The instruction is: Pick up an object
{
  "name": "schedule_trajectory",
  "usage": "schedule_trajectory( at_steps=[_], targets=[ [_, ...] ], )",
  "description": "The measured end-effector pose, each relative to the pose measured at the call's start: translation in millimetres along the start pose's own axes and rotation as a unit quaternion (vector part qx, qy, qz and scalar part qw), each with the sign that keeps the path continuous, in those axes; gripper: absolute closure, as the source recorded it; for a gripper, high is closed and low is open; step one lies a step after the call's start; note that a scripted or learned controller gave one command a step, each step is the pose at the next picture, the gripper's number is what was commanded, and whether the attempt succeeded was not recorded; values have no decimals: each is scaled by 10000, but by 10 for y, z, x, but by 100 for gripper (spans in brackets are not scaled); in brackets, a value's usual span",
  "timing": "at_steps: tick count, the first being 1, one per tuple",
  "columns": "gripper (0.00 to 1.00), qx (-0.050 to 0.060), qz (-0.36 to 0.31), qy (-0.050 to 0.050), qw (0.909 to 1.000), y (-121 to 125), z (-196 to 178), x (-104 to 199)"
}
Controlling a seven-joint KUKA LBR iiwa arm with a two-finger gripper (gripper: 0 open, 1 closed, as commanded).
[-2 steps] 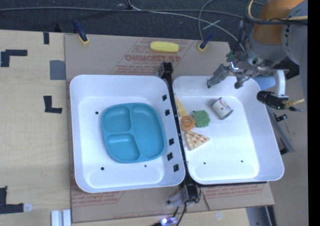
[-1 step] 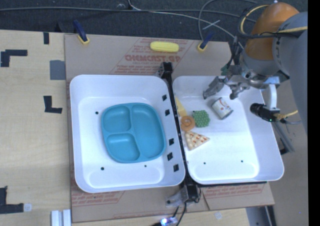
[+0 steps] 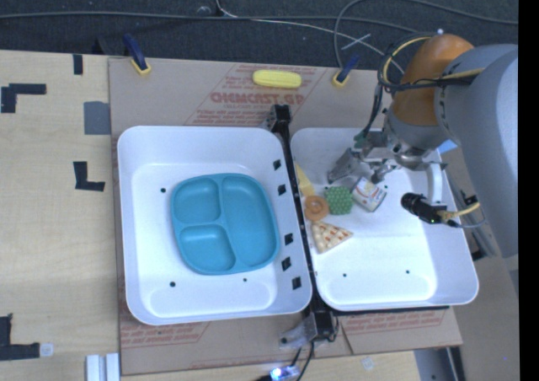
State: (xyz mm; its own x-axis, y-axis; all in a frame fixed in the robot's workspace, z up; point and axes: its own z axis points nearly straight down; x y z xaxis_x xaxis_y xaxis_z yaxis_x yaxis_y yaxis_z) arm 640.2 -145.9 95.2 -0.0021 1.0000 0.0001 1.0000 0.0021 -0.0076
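Note:
My gripper (image 3: 360, 170) hangs low in the right bin (image 3: 396, 278), at its upper middle, under the orange-banded wrist. Just below its tips lie a green block (image 3: 338, 200) and a small white piece with red marks (image 3: 368, 195). An orange ring (image 3: 315, 207) and a tan waffle-like wedge (image 3: 329, 237) lie at the bin's left side, with a yellow piece (image 3: 301, 179) against the divider. Nothing shows between the fingers (image 3: 341, 167).
The left bin (image 3: 152, 287) holds a blue divided plate (image 3: 224, 223). A yellow banana-shaped object (image 3: 276, 78) lies on the cardboard behind the bins. Cables loop above the arm; a black clip (image 3: 280, 115) sits at the divider's far end.

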Motion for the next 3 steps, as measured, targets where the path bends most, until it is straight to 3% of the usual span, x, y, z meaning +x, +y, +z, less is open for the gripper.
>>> schedule_trajectory(
  at_steps=[1, 2, 3],
  targets=[
    [0, -37, -2, -11, 10000, 5, 102, 7],
    [100, -50, -8, -19, 10000, 13, -12, 8],
    [100, -50, 3, -1, 10000, 64, -445, 13]
  ],
)
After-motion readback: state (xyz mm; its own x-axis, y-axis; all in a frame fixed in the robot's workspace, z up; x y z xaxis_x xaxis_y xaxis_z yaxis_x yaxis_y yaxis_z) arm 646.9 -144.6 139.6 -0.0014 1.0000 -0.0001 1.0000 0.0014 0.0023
